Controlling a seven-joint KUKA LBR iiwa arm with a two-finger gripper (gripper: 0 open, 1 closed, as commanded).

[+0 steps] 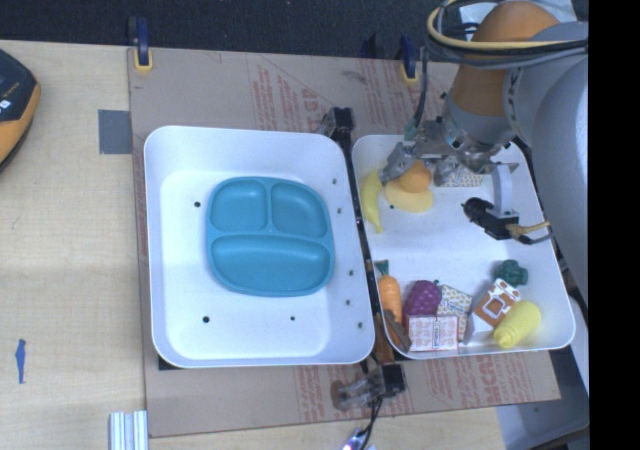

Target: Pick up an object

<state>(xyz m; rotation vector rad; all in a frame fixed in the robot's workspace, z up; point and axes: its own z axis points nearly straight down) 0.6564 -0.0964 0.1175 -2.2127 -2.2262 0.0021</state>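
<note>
Gripper (418, 170): at right bin's (560, 268) far-left corner, over duck (409, 193)
Fingers: state cannot be told
Left bin (165, 268): holds blue tray (268, 235)

Even overhead light, white bins (160, 238) bright but not blown out, soft short shadows, slightly soft low-resolution focus, dark far background.

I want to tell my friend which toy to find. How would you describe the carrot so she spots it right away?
Look at the right white bin, the one full of toys, not the left white bin with the blue plate. Go to its bottom left, along the wall beside the other bin. The carrot lies there, the only orange stick shape, next to a purple bunch of grapes.
</note>
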